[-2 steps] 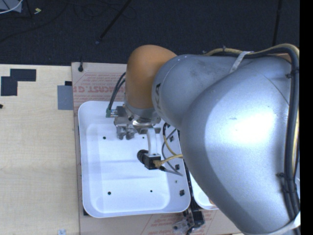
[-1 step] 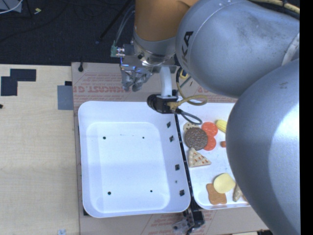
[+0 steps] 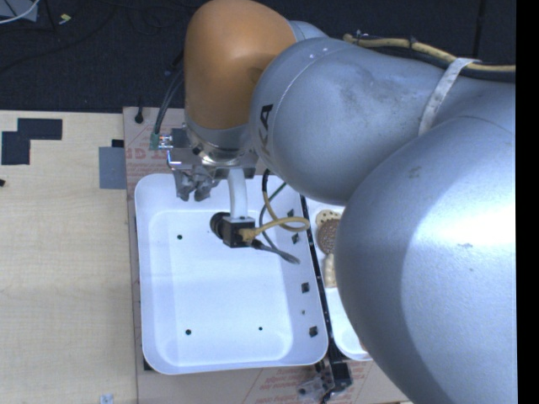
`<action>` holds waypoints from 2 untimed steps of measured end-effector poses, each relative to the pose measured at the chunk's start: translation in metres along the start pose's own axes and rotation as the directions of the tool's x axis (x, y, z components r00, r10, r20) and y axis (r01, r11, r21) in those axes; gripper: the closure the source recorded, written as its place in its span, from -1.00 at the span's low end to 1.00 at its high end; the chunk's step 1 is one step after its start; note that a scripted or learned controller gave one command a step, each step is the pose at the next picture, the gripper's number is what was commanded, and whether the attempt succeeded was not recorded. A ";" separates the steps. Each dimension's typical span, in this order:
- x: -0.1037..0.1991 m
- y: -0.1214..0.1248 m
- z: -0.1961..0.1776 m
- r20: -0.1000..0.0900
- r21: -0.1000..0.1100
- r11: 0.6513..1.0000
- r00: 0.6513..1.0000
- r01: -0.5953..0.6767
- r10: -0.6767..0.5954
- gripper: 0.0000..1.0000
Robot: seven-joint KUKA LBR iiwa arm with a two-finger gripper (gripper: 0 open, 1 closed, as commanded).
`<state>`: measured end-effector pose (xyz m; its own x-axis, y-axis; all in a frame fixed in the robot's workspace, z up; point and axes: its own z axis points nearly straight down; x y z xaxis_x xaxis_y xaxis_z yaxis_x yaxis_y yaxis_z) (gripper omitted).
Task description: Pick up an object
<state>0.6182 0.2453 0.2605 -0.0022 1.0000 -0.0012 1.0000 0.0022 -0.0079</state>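
Camera view looks down on the big grey arm [image 3: 379, 167]. Its jaws [image 3: 193, 190] hang over the back edge of the left white bin [image 3: 168, 310]; I cannot tell their state or find any object.

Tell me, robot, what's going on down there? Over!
Gripper low over the left bin's back edge, nothing seen between its fingers. Small round patterned thing in the right bin, partly behind the arm. Arm blocks most of the right bin.
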 end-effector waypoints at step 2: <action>-0.001 -0.146 -0.281 -0.005 -0.008 1.000 1.000 0.003 -0.003 1.00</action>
<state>0.4741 0.2443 0.5422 -0.0053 1.0000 0.0040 1.0000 0.0053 0.0003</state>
